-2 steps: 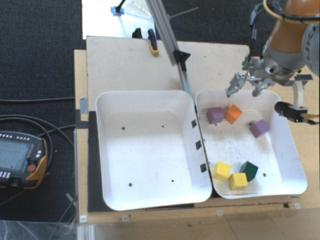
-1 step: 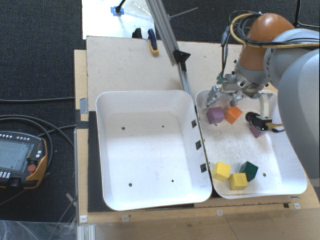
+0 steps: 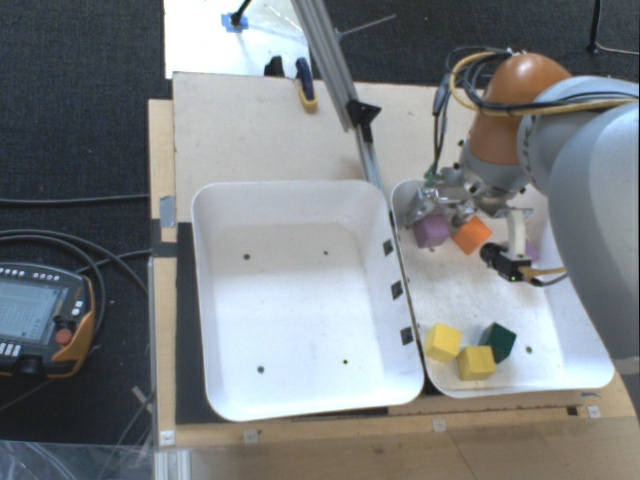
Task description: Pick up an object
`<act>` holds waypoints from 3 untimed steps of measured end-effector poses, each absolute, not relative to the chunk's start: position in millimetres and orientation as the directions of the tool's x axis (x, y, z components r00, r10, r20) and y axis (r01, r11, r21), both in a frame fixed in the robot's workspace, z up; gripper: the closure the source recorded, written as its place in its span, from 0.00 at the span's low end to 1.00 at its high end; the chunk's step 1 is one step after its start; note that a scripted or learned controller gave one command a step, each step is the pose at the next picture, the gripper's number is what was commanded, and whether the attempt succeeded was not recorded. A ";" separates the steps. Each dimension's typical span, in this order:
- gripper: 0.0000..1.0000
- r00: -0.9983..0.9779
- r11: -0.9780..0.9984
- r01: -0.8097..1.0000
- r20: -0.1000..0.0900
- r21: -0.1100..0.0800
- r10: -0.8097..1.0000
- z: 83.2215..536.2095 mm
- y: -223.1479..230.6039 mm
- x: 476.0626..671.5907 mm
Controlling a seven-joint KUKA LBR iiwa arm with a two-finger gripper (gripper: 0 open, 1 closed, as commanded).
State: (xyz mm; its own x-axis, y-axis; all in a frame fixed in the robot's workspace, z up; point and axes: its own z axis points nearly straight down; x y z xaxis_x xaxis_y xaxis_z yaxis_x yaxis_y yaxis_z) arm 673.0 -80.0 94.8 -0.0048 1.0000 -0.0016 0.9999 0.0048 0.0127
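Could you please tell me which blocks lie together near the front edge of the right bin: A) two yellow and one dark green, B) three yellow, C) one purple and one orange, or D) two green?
A: two yellow blocks and a dark green block cluster there in the right bin.

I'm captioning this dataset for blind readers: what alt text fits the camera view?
A grey robot arm with an orange band reaches from the right into the right white bin, its gripper low over a purple block and an orange block at the far end. Two yellow cubes and a dark green cube sit near the front; beside it lies the left white bin.
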 end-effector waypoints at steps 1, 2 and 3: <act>1.00 -0.007 0.007 1.000 -0.002 0.007 1.000 103.7 -80.4 671.8; 0.00 -0.008 0.008 1.000 -0.002 0.007 1.000 103.5 -80.4 671.8; 1.00 -0.011 0.011 1.000 -0.003 0.011 1.000 115.7 -80.5 673.1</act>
State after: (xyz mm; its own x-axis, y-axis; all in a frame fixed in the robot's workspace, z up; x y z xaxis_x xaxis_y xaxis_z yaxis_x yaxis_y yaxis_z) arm 673.1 -80.5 115.7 -0.0110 0.9999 -0.0031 0.9999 0.0110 0.0114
